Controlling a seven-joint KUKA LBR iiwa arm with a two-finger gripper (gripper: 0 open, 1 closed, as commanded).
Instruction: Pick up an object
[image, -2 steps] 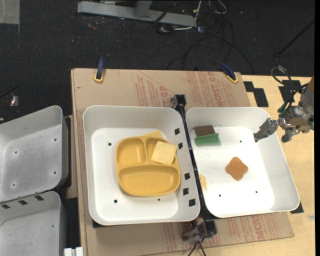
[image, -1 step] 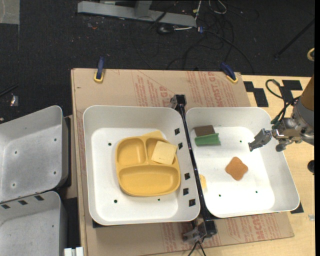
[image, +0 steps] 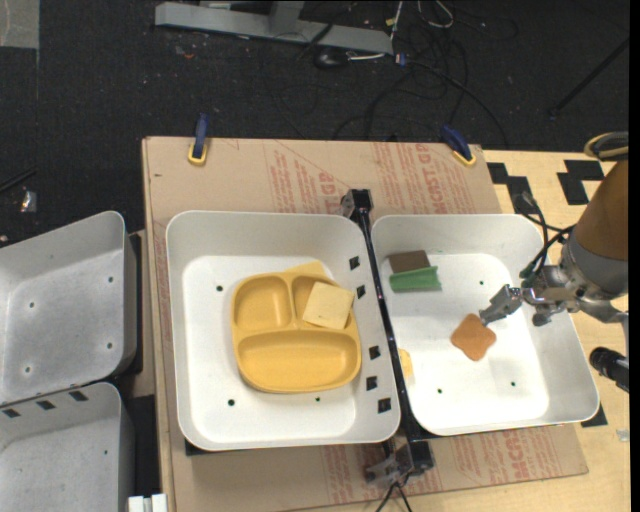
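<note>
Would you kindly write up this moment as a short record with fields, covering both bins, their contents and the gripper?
left bin: holds a yellow divided tray
on the tray: a pale yellow slice lying over its upper right compartment
right bin: holds a green and brown sponge near the top left, and an orange-brown piece near the middle
gripper: over the right bin, just up and right of the orange-brown piece
grip: nothing seen between the fingers
</note>
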